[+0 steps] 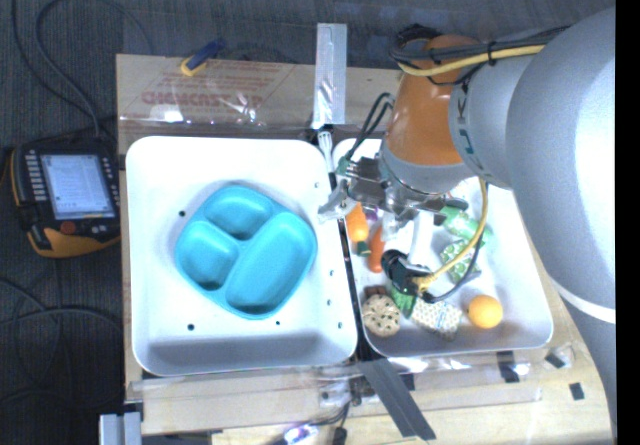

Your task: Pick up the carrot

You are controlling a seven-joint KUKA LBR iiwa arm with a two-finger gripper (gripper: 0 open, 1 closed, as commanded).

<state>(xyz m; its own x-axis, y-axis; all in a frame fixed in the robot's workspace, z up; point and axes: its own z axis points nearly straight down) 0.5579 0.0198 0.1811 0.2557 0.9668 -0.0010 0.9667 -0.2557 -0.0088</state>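
Carrot [357, 224] lies just left of gripper [385, 221].

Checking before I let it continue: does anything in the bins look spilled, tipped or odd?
Nothing stands out. The blue tray sits flat in the left bin; the carrot, cookie and orange ball lie in the right bin.
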